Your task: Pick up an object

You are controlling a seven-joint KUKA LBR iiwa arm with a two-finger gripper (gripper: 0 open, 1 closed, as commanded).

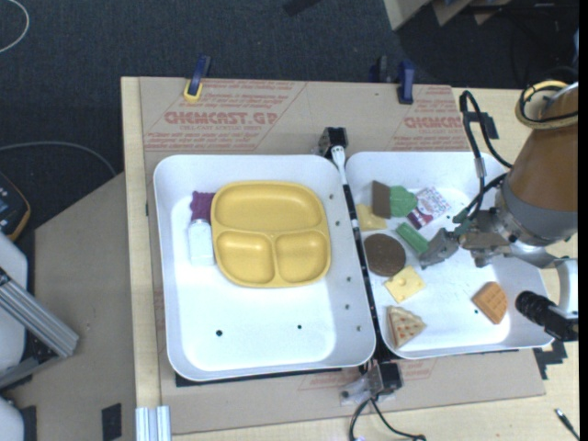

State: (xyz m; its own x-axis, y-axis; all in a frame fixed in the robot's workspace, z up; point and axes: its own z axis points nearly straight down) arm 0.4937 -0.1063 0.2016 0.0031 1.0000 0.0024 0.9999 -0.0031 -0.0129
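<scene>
Lying flat: brown round cookie (384,254)

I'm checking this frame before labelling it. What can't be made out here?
- Hand: dark and small in the camera view; whether its fingers are open or shut can't be told.
- Purple item: partly hidden under the yellow tray.
- Arm: cut off by the right edge.
- Wrapper: print too small to read.

Arm (549,168) in from right, hand (439,249) low.
</scene>
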